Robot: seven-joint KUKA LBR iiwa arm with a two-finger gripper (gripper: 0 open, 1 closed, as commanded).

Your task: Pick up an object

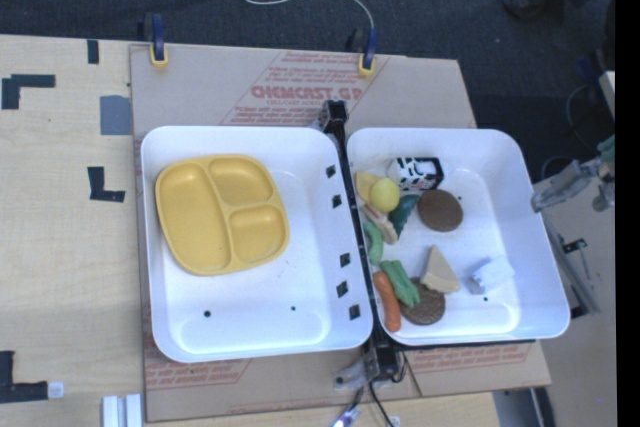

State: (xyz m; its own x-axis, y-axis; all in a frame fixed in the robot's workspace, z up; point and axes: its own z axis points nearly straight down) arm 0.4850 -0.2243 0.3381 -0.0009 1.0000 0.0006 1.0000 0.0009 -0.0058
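The right bin (pixel 520 165) holds several small toy foods. A black-and-white patterned block (pixel 415 173) lies near its back, with a yellow lemon-like piece (pixel 384 195) to its left and a brown round disc (pixel 439 211) beside it. Along the left wall lie green pieces (pixel 380 237) and an orange carrot (pixel 387 301). A tan wedge (pixel 438 270) rests over a second brown disc (pixel 425 308). A small pale grey object (pixel 490 273) sits toward the right. My gripper (pixel 567 183) shows as a grey piece just outside the right bin's right rim, apart from every object.
The left bin (pixel 160 315) holds a yellow divided plate (pixel 220 213) in its back left part. A black divider (pixel 345 235) runs between the two bins. Both stand on a cardboard sheet (pixel 300 90) clamped to the bench.
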